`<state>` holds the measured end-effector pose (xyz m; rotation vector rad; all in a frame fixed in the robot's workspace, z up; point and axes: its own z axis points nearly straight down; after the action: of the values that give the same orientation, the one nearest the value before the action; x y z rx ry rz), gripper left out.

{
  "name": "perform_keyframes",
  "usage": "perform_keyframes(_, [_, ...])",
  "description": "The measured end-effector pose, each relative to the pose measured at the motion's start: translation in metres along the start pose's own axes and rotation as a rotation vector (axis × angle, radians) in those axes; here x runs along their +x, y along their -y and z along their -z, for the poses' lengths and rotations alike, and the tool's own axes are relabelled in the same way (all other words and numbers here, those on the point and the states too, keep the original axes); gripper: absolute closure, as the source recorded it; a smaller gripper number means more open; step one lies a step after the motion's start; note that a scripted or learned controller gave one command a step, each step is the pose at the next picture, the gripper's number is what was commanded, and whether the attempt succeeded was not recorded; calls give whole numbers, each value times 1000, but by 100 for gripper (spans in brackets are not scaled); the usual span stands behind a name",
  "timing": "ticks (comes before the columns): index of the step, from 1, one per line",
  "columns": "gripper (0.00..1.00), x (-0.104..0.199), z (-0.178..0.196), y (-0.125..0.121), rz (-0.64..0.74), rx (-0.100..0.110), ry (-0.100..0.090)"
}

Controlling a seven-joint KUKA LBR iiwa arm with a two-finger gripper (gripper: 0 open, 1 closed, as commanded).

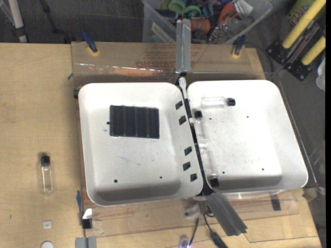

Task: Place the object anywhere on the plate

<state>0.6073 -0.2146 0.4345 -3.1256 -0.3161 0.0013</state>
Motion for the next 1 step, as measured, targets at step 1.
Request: perform_keyframes(1, [100, 24, 0, -9, 273, -2, -2])
